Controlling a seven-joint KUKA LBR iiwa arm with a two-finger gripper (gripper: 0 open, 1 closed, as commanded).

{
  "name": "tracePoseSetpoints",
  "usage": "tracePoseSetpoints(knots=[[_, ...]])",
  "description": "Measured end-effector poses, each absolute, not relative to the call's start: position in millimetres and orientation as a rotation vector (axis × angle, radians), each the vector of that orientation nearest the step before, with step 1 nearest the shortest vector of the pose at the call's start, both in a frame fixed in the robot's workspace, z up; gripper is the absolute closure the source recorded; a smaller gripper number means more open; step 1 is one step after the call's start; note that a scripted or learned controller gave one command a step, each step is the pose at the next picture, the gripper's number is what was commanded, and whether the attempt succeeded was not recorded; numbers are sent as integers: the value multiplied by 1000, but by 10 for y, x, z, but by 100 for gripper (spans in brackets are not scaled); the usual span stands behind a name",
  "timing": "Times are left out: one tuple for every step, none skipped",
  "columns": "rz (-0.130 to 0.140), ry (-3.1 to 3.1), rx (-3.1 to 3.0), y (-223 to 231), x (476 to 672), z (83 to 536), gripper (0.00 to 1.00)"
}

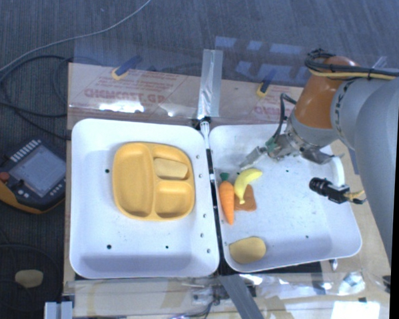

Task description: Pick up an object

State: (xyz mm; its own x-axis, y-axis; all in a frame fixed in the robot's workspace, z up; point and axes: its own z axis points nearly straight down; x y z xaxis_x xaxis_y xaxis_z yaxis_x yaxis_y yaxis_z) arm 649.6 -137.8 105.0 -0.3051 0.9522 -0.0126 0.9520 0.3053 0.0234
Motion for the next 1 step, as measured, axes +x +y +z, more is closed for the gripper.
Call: tracePoseSetpoints(knots=[[20, 2538, 1798, -1055, 6170, 993, 0]])
